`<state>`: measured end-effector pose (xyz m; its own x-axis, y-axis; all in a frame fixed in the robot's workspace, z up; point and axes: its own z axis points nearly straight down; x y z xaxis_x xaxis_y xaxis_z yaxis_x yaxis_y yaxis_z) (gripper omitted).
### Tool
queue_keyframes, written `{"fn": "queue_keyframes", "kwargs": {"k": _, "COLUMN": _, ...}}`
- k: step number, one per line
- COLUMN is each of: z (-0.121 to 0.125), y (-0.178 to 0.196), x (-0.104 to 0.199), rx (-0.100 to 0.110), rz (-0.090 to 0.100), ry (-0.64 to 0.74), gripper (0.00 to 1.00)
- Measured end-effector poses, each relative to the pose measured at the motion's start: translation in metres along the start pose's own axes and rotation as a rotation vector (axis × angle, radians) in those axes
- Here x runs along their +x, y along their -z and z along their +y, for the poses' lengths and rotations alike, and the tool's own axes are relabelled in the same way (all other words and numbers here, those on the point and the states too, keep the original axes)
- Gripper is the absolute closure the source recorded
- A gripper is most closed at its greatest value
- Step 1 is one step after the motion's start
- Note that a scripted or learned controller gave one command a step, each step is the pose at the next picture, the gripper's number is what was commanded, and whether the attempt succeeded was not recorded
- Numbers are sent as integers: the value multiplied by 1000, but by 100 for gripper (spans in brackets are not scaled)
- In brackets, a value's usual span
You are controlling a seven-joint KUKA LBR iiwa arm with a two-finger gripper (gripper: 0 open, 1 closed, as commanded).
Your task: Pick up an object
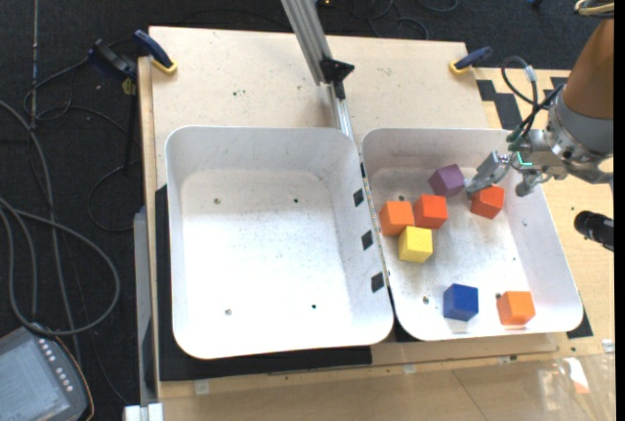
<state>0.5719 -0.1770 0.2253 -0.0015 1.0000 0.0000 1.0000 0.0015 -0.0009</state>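
Note:
The right bin (547,243) holds several small cubes. A red-orange cube (487,201) lies near its far right wall, and a purple cube (448,179) sits just left of it. My gripper (508,179) reaches in from the right and hovers over the bin's far right part. It is open, with its left finger (484,177) just above the red-orange cube and nothing between the fingers. Two orange cubes (396,216) (432,210) and a yellow cube (415,243) cluster mid-bin. A blue cube (461,302) and another orange cube (516,308) lie near the front edge.
The left bin (195,214) stands beside the right one, divided from it by their touching walls. A slanted metal pole (298,9) crosses above the bench's far side. Blue-and-yellow clamps (156,53) (471,60) grip the board's far corners.

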Motion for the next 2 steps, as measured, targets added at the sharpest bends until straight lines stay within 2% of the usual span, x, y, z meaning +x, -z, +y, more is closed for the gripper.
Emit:
{"fn": "queue_keyframes", "kwargs": {"k": 1, "z": 1, "y": -64, "x": 4, "rx": 5, "rz": 1, "ry": -2, "gripper": 0}}
{"fn": "queue_keyframes", "kwargs": {"k": 2, "z": -8, "y": -124, "x": 8, "rx": 5, "rz": 1, "ry": -3, "gripper": 0}}
